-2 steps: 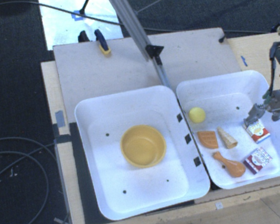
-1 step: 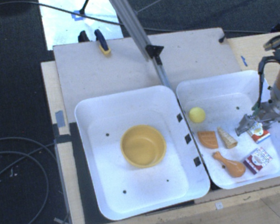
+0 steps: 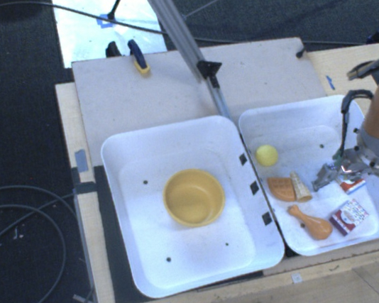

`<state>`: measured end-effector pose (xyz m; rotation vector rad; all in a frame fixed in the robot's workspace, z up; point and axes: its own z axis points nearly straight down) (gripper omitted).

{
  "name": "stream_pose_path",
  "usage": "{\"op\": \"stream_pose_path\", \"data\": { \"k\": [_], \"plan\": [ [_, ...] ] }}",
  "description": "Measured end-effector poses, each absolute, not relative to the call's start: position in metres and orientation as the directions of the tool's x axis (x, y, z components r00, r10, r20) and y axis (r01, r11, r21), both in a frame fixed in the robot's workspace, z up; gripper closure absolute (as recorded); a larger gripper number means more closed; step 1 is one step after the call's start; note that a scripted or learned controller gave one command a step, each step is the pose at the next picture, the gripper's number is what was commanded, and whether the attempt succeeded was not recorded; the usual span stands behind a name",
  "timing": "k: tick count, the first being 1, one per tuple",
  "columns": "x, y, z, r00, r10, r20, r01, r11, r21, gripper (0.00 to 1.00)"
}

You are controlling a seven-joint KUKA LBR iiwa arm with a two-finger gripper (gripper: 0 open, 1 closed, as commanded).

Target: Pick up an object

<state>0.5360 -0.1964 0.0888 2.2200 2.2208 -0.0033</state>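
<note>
The right bin (image 3: 291,112) holds several small items. A yellow ball (image 3: 268,155) lies near its left wall. Below that are an orange wedge (image 3: 281,188) and a beige piece (image 3: 300,186) side by side. An orange drumstick-shaped toy (image 3: 311,222) lies near the front rim, next to a red and white packet (image 3: 349,216). A small white, red and blue card (image 3: 353,185) sits at the right. My gripper (image 3: 332,175) hangs low over the right half of this bin, just right of the beige piece and left of the card. Nothing shows in its grasp.
A yellow bowl (image 3: 193,197) stands in the middle of the left bin (image 3: 130,186). A slanted metal pole (image 3: 184,33) crosses the board behind the bins. A yellow-handled clamp (image 3: 138,56) sits at the board's back edge. Cables lie on the dark floor at left.
</note>
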Motion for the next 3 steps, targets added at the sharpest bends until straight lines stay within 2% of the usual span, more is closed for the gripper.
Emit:
{"op": "stream_pose_path", "data": {
  "k": [1,3],
  "plan": [
    [0.538,-0.196,0.099,-0.003,1.0,-0.003,1.0,0.003,0.001,1.0],
    [0.537,-0.203,0.217,-0.002,1.0,-0.001,1.0,0.002,0.001,1.0]
  ]
}}
